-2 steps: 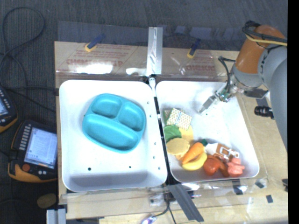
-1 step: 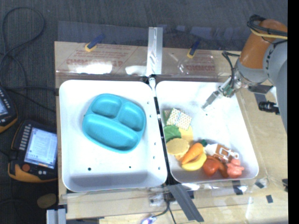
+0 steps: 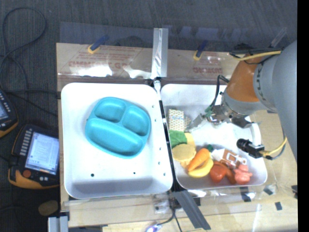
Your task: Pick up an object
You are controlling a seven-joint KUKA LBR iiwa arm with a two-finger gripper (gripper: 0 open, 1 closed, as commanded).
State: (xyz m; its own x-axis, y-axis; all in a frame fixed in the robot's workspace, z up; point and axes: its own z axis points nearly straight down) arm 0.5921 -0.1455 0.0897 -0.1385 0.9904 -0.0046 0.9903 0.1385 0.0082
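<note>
Two white bins sit before you, toys heaped in the right one.
Your left bin point(image 3: 72, 178) holds a blue divided plate point(image 3: 118, 125). In the right bin point(image 3: 193, 93) you see a checkered block point(image 3: 176, 120), green piece point(image 3: 177, 138), orange carrot point(image 3: 198, 159), yellow banana point(image 3: 203, 170) and red pieces point(image 3: 227, 172). Your gripper point(image 3: 195, 123) hangs just right of the block; its jaws look nearly closed and grip nothing you can make out.

blue tray point(image 3: 118, 126) in left bin point(image 3: 72, 144), tablet point(image 3: 41, 152)
</note>
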